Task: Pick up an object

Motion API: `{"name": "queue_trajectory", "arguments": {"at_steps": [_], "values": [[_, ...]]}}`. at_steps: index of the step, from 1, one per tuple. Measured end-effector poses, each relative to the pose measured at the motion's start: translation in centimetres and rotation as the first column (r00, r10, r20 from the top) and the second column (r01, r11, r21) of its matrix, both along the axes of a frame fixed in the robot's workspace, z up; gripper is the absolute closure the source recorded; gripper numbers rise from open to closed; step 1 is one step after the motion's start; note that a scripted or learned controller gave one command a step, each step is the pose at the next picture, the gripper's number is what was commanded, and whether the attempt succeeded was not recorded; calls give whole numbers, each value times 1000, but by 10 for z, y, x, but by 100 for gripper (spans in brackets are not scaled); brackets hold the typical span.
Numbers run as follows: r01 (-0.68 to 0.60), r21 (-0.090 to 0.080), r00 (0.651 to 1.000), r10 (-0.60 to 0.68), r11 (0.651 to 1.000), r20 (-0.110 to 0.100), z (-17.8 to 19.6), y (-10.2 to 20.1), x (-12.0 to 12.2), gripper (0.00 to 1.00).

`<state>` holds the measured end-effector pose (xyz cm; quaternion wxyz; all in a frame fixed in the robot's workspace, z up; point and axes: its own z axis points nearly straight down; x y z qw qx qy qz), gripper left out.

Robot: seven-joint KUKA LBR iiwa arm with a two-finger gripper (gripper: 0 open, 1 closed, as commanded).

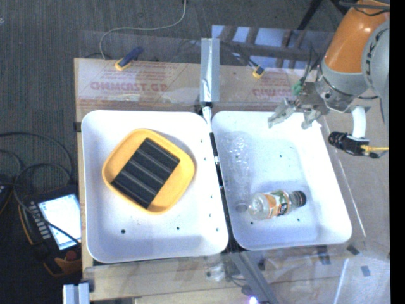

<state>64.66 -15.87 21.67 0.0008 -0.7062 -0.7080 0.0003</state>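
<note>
A clear plastic bottle [273, 204] with an orange label and a dark cap lies on its side in the front part of the right bin [329, 170]. A yellow square dish with a black ribbed insert [148, 170] rests in the left bin [95, 233]. My gripper [292, 114] hangs over the back edge of the right bin, well behind the bottle. Its two fingers are spread apart with nothing between them.
A crumpled clear plastic sheet [237, 157] lies along the left side of the right bin. A metal divider post [208, 75] stands behind the gap between the bins. Cables and a small device [54, 217] sit left of the bench.
</note>
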Motion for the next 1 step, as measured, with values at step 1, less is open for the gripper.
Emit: {"name": "queue_trajectory", "arguments": {"at_steps": [1], "values": [[-191,1,982,191,982,0,-34,70,-87,0]]}}
